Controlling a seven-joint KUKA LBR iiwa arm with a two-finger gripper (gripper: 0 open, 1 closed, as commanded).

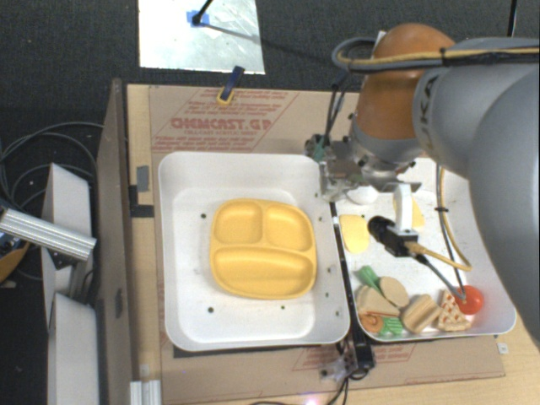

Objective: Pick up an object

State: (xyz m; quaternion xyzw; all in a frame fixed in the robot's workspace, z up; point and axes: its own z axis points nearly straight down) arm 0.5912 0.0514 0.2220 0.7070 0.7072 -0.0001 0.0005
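Candidate objects: all loose pieces lie in the right bin (pixel 439 334), none lifted. You find a flat yellow piece (pixel 355 234) against the bin's left wall, nearest the tool. Below it, along the near edge, sits a cluster: a green piece (pixel 369 277), a tan slice (pixel 393 291) touching it, a tan roll (pixel 419 312), a pizza wedge (pixel 451 312) and a red ball (pixel 470 299) at the right end.

Gripper (pixel 364 186): it sits low over the far left corner of the right bin, just above the yellow piece. You cannot tell whether it is spread or pressed together, as the wrist covers it. Nothing is seen held.

Arm (pixel 489 142): it enters from the right and crosses the right bin, orange band (pixel 396 74) uppermost.

Left bin (pixel 190 226): it holds a yellow divided plate (pixel 261 247), lying flat near the middle. Both bins rest on a printed cardboard sheet (pixel 228 116).
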